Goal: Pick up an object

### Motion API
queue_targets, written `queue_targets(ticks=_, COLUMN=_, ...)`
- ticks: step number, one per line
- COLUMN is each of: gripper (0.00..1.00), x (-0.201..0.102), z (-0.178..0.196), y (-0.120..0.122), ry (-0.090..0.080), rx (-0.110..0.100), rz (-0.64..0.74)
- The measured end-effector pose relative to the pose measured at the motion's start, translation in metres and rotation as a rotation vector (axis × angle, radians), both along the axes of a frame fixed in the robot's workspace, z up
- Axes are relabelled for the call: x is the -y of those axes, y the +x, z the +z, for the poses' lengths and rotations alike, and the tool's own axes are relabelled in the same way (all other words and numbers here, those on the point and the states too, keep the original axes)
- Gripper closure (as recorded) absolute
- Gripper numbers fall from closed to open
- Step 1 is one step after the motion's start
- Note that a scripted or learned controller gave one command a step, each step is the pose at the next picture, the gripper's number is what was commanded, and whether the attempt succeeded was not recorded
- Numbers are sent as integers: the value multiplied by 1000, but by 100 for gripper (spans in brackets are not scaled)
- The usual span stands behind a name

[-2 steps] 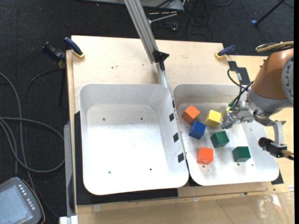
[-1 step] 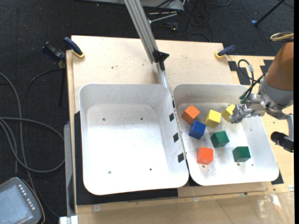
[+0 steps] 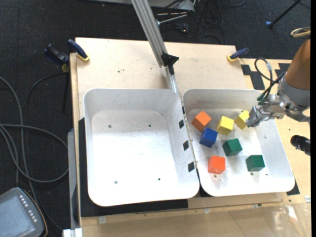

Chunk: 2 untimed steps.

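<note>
Seven blocks in right bin (image 3: 281,181); gripper (image 3: 253,120) touching far yellow block (image 3: 241,120), finger state indiscernible. Step: grasping. Next: confirm hold, lift.

Your arm (image 3: 298,78) reaches in from the right, wrist bent down, gripper (image 3: 253,120) low and pointing left.

Seven blocks (image 3: 221,141) lie in the right bin (image 3: 276,174), which sits just right of the left bin (image 3: 94,132), with the gripper (image 3: 253,120) touching the block nearest its far right wall.
</note>
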State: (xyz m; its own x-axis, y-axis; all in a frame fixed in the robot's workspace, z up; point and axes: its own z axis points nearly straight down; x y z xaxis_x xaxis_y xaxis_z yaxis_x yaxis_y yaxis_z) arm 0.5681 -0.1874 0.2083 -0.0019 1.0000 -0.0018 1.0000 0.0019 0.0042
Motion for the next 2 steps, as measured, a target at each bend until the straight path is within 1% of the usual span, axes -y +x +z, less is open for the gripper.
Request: queue_targets(ticks=2, gripper=100, x=-99, z=24, y=-7, ry=4, rx=-3, rz=6)
